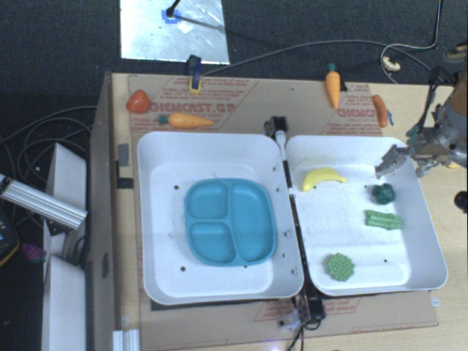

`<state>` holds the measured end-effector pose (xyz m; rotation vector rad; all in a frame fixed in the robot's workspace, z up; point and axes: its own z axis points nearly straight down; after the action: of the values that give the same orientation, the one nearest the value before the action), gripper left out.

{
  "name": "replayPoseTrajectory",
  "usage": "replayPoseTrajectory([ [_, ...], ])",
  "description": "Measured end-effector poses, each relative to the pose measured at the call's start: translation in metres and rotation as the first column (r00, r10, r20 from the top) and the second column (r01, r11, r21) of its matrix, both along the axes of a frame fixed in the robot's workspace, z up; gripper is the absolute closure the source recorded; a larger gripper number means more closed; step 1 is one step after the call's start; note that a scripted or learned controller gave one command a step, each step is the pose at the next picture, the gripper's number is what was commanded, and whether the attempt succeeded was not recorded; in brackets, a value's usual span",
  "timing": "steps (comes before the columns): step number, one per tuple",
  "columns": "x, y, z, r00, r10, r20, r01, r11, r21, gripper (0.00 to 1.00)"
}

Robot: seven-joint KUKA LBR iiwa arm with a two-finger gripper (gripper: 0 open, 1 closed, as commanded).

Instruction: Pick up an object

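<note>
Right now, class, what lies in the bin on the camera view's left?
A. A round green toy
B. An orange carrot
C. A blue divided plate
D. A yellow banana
C. The blue divided plate sits in the left bin, while the yellow banana lies in the right bin.

- The arm (455,115) enters at the right edge of the camera view, over the far right corner of the right-hand bin (431,269).
- Its gripper (406,159) hangs above that bin's far right part (fingers too blurred to read).
- One finger (389,161) slants toward the bin's middle.
</note>
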<state>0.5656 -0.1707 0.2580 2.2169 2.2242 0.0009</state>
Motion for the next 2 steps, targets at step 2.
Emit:
replayPoseTrajectory([
  [2,0.028,-0.018,-0.174,1.0,-0.002,-0.001,0.002,1.0,0.0,0.0],
])
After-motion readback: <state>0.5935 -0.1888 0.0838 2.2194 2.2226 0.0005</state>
